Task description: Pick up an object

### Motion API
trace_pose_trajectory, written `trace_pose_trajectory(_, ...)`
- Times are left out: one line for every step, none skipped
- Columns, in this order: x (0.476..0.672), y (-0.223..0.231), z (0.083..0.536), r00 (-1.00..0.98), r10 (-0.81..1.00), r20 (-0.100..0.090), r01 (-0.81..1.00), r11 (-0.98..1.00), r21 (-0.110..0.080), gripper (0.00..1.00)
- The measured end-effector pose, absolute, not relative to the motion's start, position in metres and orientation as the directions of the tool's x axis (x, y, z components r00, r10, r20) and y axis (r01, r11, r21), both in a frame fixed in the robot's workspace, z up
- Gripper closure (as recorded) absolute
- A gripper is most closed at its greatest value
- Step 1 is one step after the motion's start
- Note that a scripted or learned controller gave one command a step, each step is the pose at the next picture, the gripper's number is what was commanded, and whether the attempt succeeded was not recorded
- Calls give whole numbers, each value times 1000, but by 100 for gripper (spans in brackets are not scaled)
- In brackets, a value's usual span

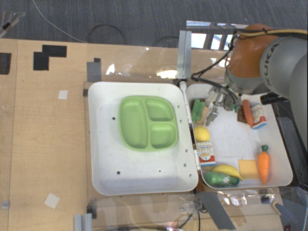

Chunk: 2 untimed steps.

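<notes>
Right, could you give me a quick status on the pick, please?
Gripper low in right bin, beside green item. Nothing visibly held. Lemon close by.

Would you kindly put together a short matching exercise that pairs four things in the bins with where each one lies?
Things:
1. green divided plate
2. carrot
3. lemon
4. cheese slice

Places:
A. right bin, against the wall shared with the left bin
B. middle of the left bin
C. right bin, near the right wall, towards the front
D. right bin, just left of the carrot

Pairs: 1-B, 2-C, 3-A, 4-D
</notes>
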<state>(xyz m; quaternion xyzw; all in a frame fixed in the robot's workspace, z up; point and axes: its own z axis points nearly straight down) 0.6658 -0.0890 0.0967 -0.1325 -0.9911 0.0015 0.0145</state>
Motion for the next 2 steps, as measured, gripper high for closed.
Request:
trace_pose_trajectory(654, -80, 96, -882, 470, 8, 470, 882, 4, 0)
trace_pose_trajectory(653, -81, 91, -758, 653, 16, 653, 758, -2, 0)
